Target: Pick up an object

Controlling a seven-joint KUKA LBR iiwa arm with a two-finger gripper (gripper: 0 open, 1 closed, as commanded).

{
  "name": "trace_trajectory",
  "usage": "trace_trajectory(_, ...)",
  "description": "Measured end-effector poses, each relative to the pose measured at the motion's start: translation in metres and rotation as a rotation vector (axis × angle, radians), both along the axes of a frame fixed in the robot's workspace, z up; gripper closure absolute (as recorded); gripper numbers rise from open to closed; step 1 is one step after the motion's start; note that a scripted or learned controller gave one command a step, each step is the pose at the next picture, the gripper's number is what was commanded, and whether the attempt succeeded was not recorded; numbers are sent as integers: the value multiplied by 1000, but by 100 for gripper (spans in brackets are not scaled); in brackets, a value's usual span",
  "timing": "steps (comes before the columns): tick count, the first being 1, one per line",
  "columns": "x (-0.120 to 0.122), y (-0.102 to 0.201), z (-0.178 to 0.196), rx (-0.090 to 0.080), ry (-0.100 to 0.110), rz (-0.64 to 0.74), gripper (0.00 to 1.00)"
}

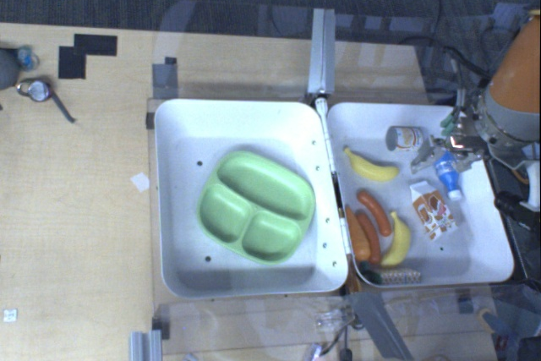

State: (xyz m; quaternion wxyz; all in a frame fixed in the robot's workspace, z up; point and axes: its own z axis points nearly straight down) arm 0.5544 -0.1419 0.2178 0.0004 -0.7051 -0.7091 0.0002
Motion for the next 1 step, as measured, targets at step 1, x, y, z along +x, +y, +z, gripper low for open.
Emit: trace_trajectory(1,-12,8,104,-1,-5,199,0)
